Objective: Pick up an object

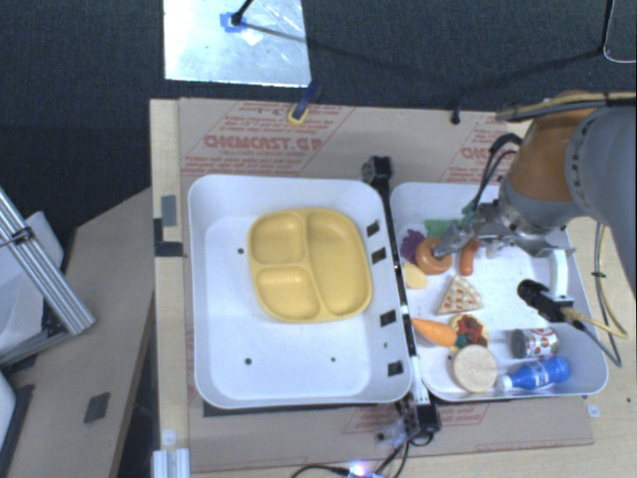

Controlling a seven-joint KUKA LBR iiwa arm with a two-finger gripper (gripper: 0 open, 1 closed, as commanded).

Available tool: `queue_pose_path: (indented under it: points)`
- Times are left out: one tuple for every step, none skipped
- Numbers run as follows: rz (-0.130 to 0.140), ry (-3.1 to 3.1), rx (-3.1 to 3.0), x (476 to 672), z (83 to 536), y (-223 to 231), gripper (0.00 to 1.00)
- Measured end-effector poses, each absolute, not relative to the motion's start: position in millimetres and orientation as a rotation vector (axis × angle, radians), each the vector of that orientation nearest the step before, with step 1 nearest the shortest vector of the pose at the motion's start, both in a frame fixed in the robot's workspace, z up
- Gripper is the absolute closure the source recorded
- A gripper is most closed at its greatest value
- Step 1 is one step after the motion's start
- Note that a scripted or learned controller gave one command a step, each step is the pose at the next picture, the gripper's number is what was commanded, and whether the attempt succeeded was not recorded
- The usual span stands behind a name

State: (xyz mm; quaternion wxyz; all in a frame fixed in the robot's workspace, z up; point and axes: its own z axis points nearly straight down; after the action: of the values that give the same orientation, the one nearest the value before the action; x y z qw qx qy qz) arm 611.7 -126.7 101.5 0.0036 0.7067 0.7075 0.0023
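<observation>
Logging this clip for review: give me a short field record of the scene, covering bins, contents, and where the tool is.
left bin: holds a yellow divided plate
right bin: holds toy food and small items
items seen: donut, pizza slice, carrot, round cracker, blue bottle, small can
tool: low over the upper left of the right bin, beside the donut
grasp: cannot tell
arm: reaches in from the right
</observation>
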Motion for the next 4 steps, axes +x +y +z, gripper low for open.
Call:
queue_pose_path:
  points:
    - [0.010, 2.216, 2.215, 612.2, 111, -126, 1.00]
    - [0.006, 2.219, 2.215, 619.3, 164, -135, 1.00]
    - [0.008, 2.221, 2.212, 621.3, 219, -136, 1.00]
    - [0.002, 2.231, 2.212, 621.0, 213, -85, 1.00]
